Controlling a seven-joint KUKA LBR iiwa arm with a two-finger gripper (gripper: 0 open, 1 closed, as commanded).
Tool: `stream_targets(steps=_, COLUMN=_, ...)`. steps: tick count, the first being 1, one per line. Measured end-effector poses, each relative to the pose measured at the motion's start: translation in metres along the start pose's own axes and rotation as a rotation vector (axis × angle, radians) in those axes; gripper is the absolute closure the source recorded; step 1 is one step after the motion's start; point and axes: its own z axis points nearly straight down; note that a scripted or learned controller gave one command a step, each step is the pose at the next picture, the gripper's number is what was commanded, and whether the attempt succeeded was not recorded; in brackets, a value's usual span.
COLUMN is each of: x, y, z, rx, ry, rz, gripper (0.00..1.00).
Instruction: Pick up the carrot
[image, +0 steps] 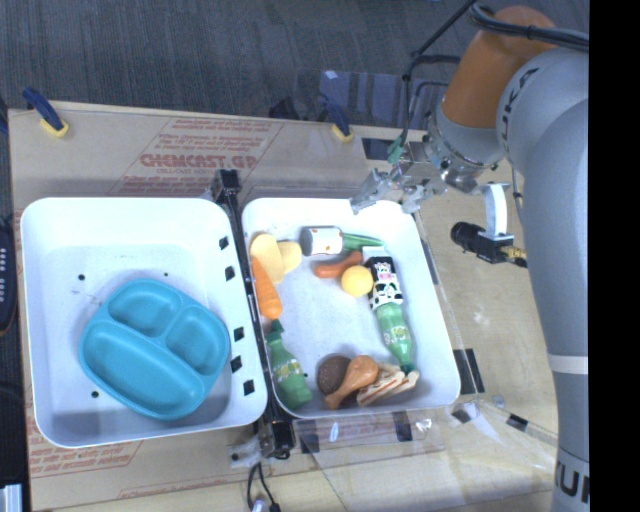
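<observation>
In the left bin (40, 300) lies a blue divided plate (155, 345). The right bin (440, 345) holds toy food; the carrot (266, 285) lies along its left wall, just beside a yellow piece (268, 247) and above a green bottle (287, 372). It looks light, stiff and smooth, likely plastic, so a grip across its thicker middle seems safest, though the wall crowds one side. The gripper (385, 190) hovers over the bin's far rim, its fingers apart, holding nothing.
</observation>
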Motion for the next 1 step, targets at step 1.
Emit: stream_targets(steps=1, x=0.031, y=-0.0134, z=0.1532, rx=0.001, ry=0.003, rz=-0.194, gripper=0.0)
